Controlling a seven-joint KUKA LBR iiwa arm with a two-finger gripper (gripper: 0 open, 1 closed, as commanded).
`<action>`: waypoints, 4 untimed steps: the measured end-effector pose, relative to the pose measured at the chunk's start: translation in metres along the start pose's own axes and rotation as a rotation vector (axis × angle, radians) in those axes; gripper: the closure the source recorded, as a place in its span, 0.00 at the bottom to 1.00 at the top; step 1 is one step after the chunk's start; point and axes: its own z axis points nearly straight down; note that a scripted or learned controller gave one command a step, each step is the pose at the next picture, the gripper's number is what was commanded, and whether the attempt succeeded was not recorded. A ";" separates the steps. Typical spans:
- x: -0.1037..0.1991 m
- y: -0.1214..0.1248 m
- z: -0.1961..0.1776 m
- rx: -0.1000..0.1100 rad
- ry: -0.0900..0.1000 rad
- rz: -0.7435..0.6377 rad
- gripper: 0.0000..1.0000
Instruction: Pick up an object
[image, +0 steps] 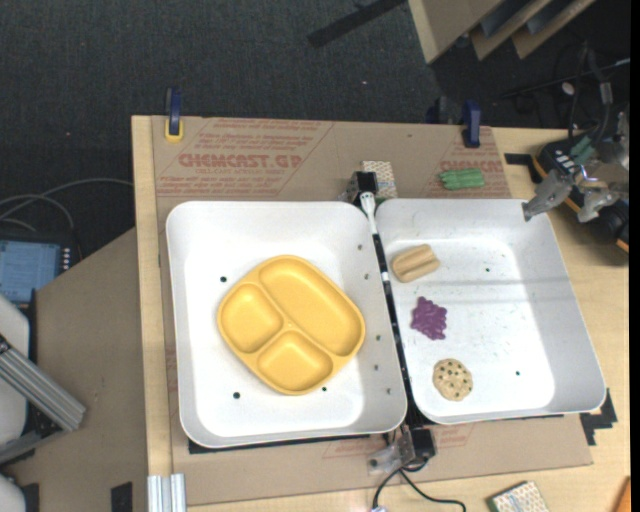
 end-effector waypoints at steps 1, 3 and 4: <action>0.003 0.027 0.132 0.007 0.002 -0.002 0.00; -0.018 0.016 0.190 -0.002 0.011 0.000 0.00; -0.005 0.057 0.193 0.008 0.006 -0.003 0.00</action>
